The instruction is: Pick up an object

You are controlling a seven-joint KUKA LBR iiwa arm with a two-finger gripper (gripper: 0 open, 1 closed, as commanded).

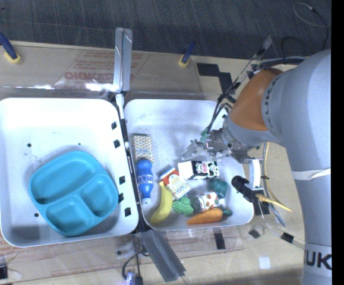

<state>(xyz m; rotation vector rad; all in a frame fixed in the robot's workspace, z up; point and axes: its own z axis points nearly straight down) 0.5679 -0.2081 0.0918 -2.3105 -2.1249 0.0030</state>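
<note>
My gripper (pixel 200 149) hangs low over the middle of the right bin (pixel 166 114), just above a small black-and-white carton (pixel 201 169). Along the bin's near side lie a blue bottle (pixel 144 180), a banana (pixel 164 206), a red-and-white packet (pixel 176 183), a green knobbly toy (pixel 183 206), a carrot (pixel 208 217), a small printed can (pixel 207 200) and a teal object (pixel 218 187). A patterned rectangular pad (pixel 142 146) lies by the left wall. Nothing can be seen held by the gripper.
The left bin (pixel 17 123) holds a blue divided plate (pixel 73 193) at its near side. A grey divider bar (pixel 123 58) stands between the bins. The arm (pixel 296 117) covers the right bin's right rim.
</note>
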